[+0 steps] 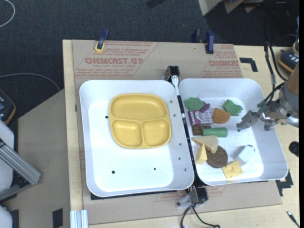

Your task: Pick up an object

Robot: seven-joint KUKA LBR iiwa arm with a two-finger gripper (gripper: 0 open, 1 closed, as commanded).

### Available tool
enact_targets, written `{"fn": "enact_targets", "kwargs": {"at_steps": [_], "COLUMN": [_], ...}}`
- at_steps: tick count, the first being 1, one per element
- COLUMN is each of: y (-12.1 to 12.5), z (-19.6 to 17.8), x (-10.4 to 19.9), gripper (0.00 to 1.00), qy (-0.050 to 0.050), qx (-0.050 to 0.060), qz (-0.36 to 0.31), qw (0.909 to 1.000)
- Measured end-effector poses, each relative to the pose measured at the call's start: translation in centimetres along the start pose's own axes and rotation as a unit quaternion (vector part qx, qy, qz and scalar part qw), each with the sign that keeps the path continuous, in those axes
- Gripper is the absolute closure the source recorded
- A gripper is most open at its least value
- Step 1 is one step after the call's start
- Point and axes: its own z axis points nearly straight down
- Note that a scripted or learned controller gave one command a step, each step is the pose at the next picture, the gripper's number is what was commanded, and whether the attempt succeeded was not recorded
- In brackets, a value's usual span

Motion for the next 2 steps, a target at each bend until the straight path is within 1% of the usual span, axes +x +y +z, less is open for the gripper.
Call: {"fn": "enact_targets", "kwargs": {"at_steps": [1,2], "y": [0.1,0.0], "z": [6.3,11.6], "x": [-0.2,-0.1], "gripper": [0.0,0.0], "qy": [0.001,0.0], "qx": [0.001,0.001], "qz": [0.0,0.0], "qw": [1.0,1.0]}}
